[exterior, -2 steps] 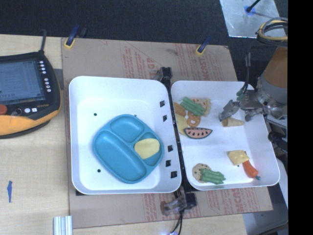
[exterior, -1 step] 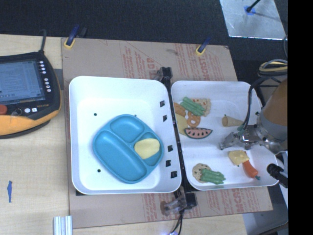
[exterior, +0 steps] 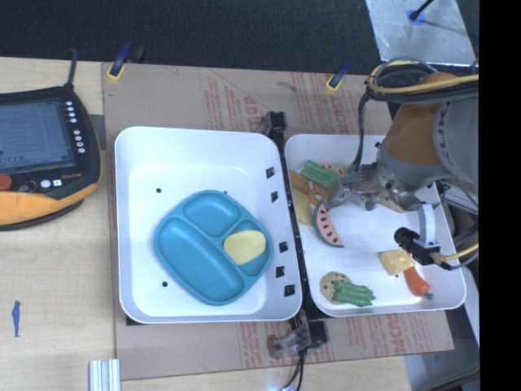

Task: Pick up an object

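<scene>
Bins are set side by side at the middle of the frame; the left bin (exterior: 130, 218) holds a blue divided plate (exterior: 195, 255), tilted on the diagonal, and a pale yellow piece (exterior: 244, 246) is seen lying in the plate's right-hand compartment. The right bin (exterior: 366, 243) is reached into by the grey arm (exterior: 423, 141) from the upper right of the frame; the gripper (exterior: 352, 192) is seen low over the bin's upper left part, just beside a green toy vegetable (exterior: 321, 174); whether anything is grasped cannot be told. A watermelon slice (exterior: 326, 225) lies just below the gripper, apart from it; a cookie (exterior: 334, 283) and a green leafy piece (exterior: 354, 294) lie touching near the bin's lower edge; a yellow wedge (exterior: 396, 261) and a small orange-red piece (exterior: 417, 282) are seen at the lower right. A control pendant (exterior: 41, 149) rests at the left edge of the frame.
</scene>
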Tool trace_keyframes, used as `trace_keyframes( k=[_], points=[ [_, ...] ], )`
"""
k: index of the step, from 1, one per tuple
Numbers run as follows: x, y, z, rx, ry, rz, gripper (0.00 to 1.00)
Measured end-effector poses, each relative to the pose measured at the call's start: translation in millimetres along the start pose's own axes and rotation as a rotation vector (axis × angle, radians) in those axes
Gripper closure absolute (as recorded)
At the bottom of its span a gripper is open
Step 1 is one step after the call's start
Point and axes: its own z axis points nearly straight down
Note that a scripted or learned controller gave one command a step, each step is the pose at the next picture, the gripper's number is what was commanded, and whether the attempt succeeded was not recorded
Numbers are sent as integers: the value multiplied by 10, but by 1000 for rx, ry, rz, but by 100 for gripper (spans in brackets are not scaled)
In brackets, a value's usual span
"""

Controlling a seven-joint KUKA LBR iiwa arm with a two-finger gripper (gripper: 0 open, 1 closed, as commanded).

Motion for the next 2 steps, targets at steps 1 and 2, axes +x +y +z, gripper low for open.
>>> trace_keyframes(
  k=[1,2],
  points=[
    [238,665,2,7,-3,5,0],
    [219,639,-99,12,-3,5,100]
  ],
)
